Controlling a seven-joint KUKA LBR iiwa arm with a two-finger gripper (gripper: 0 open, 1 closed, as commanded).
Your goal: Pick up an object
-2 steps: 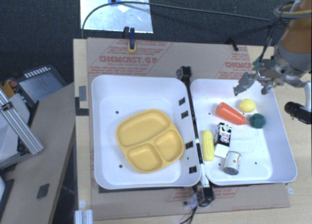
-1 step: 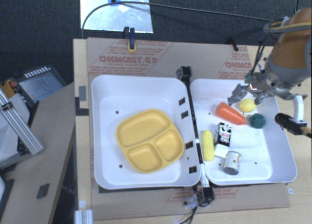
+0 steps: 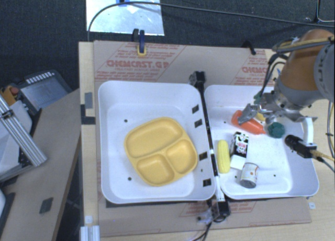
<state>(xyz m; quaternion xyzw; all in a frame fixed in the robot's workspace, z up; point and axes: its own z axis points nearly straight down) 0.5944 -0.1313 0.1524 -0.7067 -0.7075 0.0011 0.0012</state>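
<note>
Jaws over orange object, partly hiding it; jaw state unclear; teal object half-covered.

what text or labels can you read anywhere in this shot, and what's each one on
"CHEMCAST GP", red print, on the brown paper-faced sheet under the two white bins, above the left bin.
The same red print, partly cut off, at the sheet's upper right, above the right bin.
Fainter red print on the sheet's front edge: too blurred to read.
Small black-and-white box and small grey can in the right bin: markings too small to read.
</note>
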